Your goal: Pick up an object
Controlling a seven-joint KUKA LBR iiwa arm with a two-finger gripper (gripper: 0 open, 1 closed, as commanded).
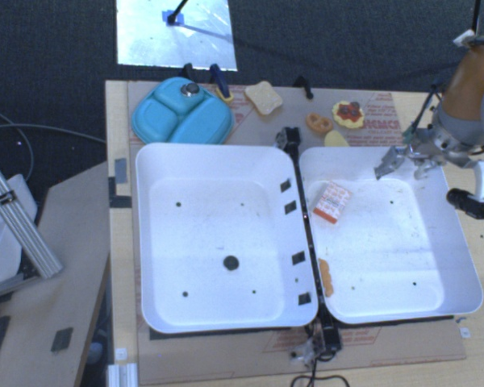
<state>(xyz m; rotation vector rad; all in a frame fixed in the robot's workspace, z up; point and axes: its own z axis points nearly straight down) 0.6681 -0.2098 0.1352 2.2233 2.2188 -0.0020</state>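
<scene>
Positions referenced to the gripper [399,161] jaws.

- 2 white bins: right bin [436,301] far rim directly beneath the jaws; left bin [157,216] well apart, to view left.
- Toy tart [348,113]: near the jaws, view left and behind, on the cardboard sheet [387,107].
- Yellow piece [335,139] and orange pretzel-like piece [319,122]: just past the tart, farther left.
- Toast slice [264,97]: farther left again.
- Blue divided dish [181,113]: well apart, far left.
- Shiny square sheet [175,22]: on the dark floor, farthest back-left.
- Aluminium rail [20,224]: at the view's left edge.
</scene>
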